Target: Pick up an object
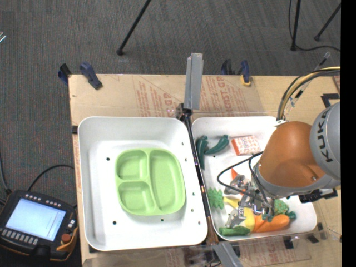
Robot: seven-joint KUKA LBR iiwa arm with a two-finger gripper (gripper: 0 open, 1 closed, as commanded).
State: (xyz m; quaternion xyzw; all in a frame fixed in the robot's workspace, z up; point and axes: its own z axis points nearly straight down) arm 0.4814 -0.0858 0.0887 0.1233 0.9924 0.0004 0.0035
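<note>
A brown bench (pixel 233 90) with red writing on it holds two white bins side by side. The left bin (pixel 94 204) and the right bin (pixel 261 124) touch in the middle. Blue clamps (pixel 89 75) grip the bench's back edge.

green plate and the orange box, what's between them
In the camera view, the bins' touching walls and dark green toy pieces lie between the green plate and orange box.

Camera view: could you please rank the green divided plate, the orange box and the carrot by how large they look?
1. green divided plate, far the largest
2-3. orange box and carrot: look alike, with the carrot partly hidden, so unranked
</note>
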